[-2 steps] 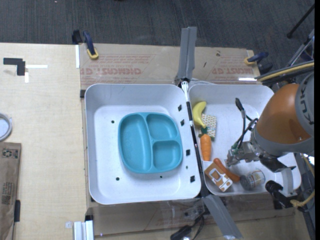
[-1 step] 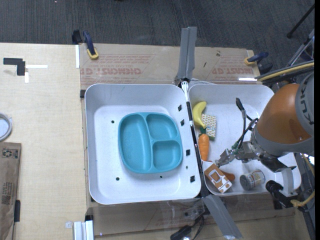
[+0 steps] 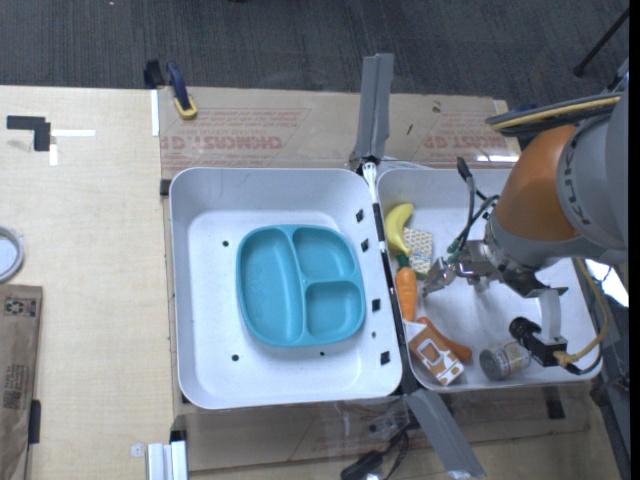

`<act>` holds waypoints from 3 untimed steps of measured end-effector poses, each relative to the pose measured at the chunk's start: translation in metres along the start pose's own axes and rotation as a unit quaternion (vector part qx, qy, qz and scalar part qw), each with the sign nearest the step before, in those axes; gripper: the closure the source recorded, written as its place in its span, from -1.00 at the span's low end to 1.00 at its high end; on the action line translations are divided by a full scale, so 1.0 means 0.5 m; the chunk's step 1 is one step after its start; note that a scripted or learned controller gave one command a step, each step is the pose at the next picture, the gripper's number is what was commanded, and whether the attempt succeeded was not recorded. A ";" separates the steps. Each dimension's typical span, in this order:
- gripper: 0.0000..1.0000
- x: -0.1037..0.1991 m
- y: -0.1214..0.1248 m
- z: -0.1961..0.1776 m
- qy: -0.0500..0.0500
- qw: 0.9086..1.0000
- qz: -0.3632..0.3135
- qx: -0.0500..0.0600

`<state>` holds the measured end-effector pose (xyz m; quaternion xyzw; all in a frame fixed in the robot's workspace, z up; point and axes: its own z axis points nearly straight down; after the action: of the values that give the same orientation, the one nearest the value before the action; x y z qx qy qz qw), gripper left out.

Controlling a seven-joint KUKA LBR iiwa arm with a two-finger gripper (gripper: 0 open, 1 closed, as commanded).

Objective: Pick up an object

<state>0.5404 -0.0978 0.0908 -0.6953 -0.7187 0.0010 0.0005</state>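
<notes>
Now | pincer (image 3: 437,276) grip: cannot tell | carrot (image 3: 406,293) just beside, left | right bin (image 3: 470,383)

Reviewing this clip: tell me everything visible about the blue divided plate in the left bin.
The blue divided plate is a light turquoise tray, plastic by its look, with rounded corners and three compartments: one long section on the camera's left and two smaller ones on the right. It lies flat, face up and turned slightly askew, near the middle of the left bin. Its compartments hold nothing. It rests on the bin floor, with white floor showing all round it.
</notes>
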 end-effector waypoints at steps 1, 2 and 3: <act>-1.00 -0.012 0.066 -0.001 -0.001 0.987 0.158 0.000; 1.00 -0.012 0.065 -0.018 -0.001 0.988 0.157 0.002; -1.00 -0.012 0.065 -0.017 -0.001 0.988 0.157 0.002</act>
<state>0.5730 -0.1028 0.0995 -0.7995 -0.6007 0.0032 0.0007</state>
